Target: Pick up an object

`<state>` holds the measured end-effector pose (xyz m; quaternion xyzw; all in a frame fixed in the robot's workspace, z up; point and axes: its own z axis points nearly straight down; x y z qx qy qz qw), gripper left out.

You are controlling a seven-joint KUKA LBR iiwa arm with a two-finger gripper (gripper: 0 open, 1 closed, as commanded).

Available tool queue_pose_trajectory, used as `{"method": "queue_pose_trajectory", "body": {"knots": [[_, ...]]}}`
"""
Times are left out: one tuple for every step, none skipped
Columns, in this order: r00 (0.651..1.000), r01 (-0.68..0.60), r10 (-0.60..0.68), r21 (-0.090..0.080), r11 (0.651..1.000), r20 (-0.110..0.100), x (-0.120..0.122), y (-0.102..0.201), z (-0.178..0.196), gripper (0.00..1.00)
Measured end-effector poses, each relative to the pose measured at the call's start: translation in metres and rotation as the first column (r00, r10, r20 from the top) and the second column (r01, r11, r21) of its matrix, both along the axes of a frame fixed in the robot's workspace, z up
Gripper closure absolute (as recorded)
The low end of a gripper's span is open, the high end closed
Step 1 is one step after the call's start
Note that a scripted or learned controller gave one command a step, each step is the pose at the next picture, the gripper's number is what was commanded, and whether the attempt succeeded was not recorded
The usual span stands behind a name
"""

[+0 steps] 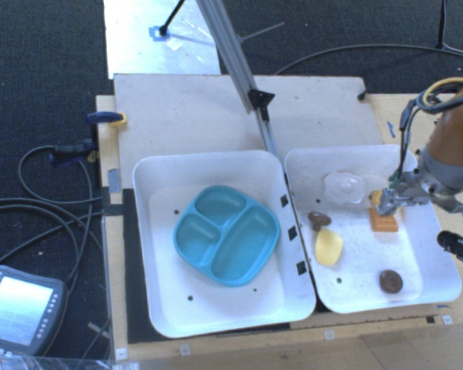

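Scanning from your left, you meet the left bin, which holds a blue three-compartment plate near its middle. The right bin touches it along the shared rim. In that bin you see a small brown piece with a yellow piece just below it, a clear lump toward the back, an orange block, and a round brown disc near the front. The gripper sits at the orange block's upper edge; you cannot tell how its jaws stand, nor whether it grips anything.
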<state>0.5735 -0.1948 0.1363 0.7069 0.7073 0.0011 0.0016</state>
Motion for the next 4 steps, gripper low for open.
{"method": "queue_pose_trajectory", "body": {"knots": [[1.000, -0.004, 0.004, -0.001, 1.000, 0.003, 0.005, -0.002, 0.044, 1.00], [1.000, -0.005, 0.005, -0.002, 1.000, 0.004, 0.007, -0.002, 0.099, 1.00], [1.000, -0.011, 0.011, 0.002, 1.000, 0.000, 0.019, 0.053, 0.108, 1.00], [1.000, -0.012, 0.012, 0.004, 1.000, -0.001, 0.032, 0.115, 0.102, 1.00]]}}
